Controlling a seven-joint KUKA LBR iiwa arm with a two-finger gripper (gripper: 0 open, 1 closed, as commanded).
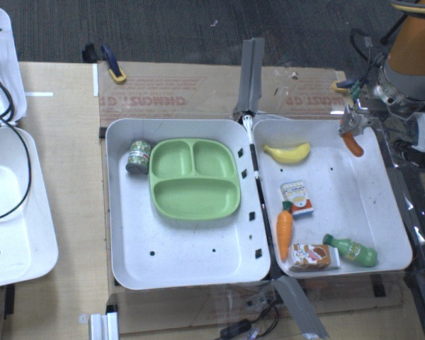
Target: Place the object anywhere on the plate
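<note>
A green divided plate lies in the left bin, toward its back. My gripper hangs over the back right corner of the right bin, far to the right of the plate. It is shut on a small orange-red sausage, which pokes out below the fingers, tilted, just above the bin floor.
A small tin can lies beside the plate's left rim. The right bin holds a banana, a small carton, a carrot, a juice box and a green bottle. A grey divider stands between the bins.
</note>
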